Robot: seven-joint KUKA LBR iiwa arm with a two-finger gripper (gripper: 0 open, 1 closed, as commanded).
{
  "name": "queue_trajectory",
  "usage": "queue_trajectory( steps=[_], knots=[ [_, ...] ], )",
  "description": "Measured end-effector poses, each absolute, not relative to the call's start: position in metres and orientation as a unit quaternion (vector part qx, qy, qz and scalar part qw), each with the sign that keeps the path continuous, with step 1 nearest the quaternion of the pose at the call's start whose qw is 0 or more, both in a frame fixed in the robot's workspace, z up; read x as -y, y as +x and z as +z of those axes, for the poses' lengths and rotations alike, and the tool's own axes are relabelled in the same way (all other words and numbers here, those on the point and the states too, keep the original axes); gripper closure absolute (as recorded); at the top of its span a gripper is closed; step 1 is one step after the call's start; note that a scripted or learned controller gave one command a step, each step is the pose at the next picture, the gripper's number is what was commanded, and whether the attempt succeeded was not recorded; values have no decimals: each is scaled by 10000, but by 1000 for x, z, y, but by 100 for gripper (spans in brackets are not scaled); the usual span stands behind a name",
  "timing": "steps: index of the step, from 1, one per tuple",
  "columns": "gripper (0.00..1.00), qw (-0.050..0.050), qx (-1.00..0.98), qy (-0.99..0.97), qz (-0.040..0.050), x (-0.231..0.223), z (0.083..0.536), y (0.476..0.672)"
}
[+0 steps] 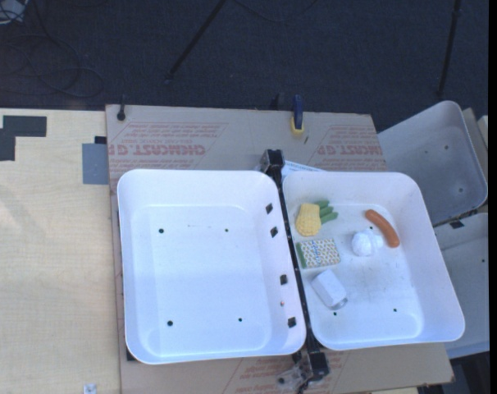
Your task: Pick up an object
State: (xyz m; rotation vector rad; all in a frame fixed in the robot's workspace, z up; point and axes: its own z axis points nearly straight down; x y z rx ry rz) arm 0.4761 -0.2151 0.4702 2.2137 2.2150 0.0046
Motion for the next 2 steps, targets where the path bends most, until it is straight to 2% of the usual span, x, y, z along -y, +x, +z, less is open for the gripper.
queue_trajectory(
  steps=[1,2],
  knots=[
    [100,18,-7096,7046,12,147,530,499],
    [100,-43,-7108,7034,-24,52,461,489]
  ],
)
